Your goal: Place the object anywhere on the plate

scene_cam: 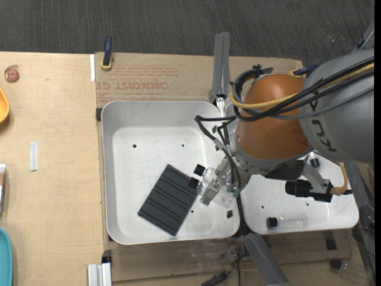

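While the gripper (pixel 209 190) hangs low over the left bin (pixel 116 130), whether it grips anything cannot be told. Just beside it lies the black ridged plate (pixel 168 199), tilted. A small clear object (pixel 289 221) rests in the right bin (pixel 348 216), the arm's orange band (pixel 274 118) looming above.

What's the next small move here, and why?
Probably a short shift left and down toward the dark ridged slab. The gripper sits over the right part of the left bin, just off the slab's upper right corner, and nothing can be seen between its fingers. The slab lies flat and tilted, so squaring up to it first looks sensible.
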Robot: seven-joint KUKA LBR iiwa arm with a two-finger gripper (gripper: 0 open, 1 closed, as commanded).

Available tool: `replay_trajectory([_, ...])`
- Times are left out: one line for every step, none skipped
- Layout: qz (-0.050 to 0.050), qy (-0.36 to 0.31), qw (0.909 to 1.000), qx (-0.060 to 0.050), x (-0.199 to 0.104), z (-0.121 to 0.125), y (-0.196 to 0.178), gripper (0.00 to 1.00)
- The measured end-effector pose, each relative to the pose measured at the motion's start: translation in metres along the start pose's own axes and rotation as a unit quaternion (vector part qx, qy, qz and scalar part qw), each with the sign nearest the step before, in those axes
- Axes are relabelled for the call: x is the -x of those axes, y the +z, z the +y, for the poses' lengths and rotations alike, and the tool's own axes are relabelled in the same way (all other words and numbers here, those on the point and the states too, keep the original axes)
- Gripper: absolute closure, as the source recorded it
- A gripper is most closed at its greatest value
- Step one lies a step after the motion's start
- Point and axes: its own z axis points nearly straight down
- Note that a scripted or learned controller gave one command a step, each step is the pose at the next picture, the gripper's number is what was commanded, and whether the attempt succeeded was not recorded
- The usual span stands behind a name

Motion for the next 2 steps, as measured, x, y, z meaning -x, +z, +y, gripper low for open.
replay_trajectory([-0.001, -0.084, 0.9965, 0.000, -0.017, 0.028, -0.027, 1.00])
replay_trajectory([-0.001, -0.129, 0.9916, 0.001, -0.005, 0.008, -0.047, 1.00])
